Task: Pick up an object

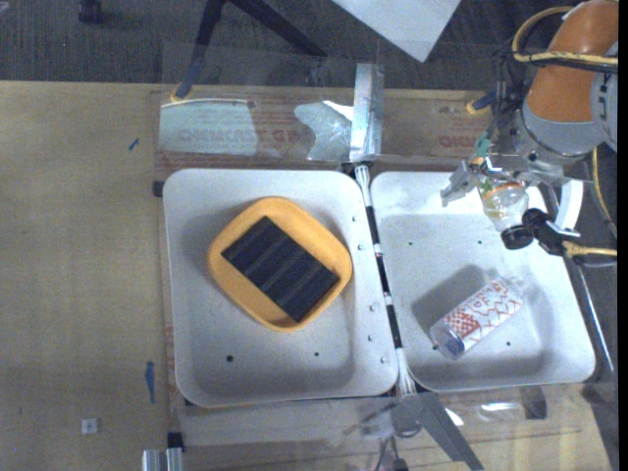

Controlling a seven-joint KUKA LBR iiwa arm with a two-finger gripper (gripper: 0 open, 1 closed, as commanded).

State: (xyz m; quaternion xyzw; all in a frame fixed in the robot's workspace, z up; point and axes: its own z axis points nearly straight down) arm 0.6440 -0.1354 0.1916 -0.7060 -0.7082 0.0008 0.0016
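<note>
While the gripper (498,192) hangs over the far edge of the right bin (579,356), whether it grips anything cannot be told. A red-patterned tube (478,317) lies in that bin; an orange-rimmed dark block (280,263) lies in the left bin (186,351).

The room light is even and fairly bright, coming from overhead. Both white bins (196,361) are close to washed out, and their shaped floors show only as faint grey shading. Shadows are soft: a small one lies under the yellow pad (280,263), another beside the bottle (478,317). The clear plastic sheet (260,126) behind the bins throws back a pale glare. The whole picture is slightly soft and grainy, and the floor (118,37) at the top is dim.
</note>
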